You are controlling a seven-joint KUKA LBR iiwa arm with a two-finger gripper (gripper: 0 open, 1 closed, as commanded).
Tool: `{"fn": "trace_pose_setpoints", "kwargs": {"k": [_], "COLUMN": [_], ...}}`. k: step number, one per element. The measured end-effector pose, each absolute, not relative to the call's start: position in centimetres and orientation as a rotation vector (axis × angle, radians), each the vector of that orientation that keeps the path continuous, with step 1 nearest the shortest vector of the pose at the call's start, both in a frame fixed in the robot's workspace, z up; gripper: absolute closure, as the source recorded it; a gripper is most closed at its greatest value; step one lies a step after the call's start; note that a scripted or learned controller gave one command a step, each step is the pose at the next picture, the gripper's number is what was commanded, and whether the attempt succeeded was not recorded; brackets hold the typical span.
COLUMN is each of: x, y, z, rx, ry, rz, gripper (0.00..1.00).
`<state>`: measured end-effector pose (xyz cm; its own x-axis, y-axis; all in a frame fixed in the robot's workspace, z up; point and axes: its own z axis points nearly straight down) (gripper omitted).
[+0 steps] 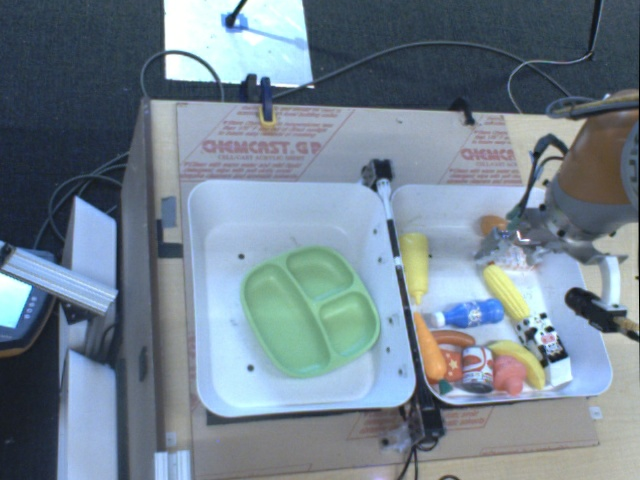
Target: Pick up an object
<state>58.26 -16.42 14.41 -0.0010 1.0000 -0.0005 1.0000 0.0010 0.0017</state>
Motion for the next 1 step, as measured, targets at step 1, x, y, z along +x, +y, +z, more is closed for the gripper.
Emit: {"fn": "trace_pose_setpoints", "kwargs": {"k": [1], "x": [56.9], "y": [-17.24], "z": [8.42], "rx": [2.22], "ry": [2.221], "rz": [0.0], "gripper": [0.0]}}
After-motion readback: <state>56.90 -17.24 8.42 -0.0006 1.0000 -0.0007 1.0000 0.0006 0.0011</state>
